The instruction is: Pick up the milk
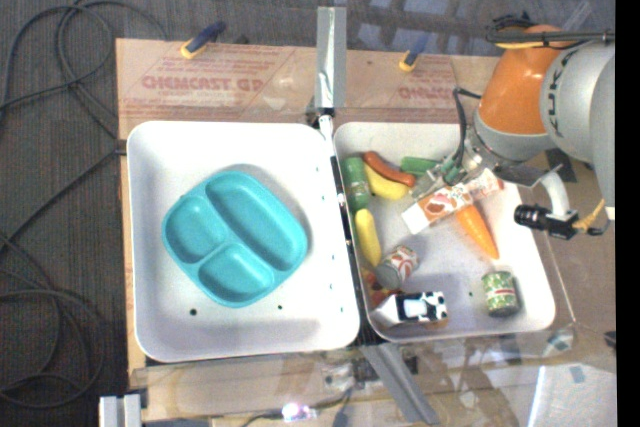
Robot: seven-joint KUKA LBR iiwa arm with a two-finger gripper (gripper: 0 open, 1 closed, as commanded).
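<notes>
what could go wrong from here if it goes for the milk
1. The milk carton lies at the near edge of the right bin, far from the gripper, which sits at the far end over a white packet and the carrot; it could grab those instead.
2. The carton lies close to the bin wall and red items beside it, leaving little room for a clean grip.
3. A small round can sits just above it and may get knocked.

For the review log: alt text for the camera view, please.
The arm's hand sits over the right bin among toy food, beside a carrot; the cow-patterned milk carton lies untouched near the front edge. The left bin holds a blue divided plate.
</notes>
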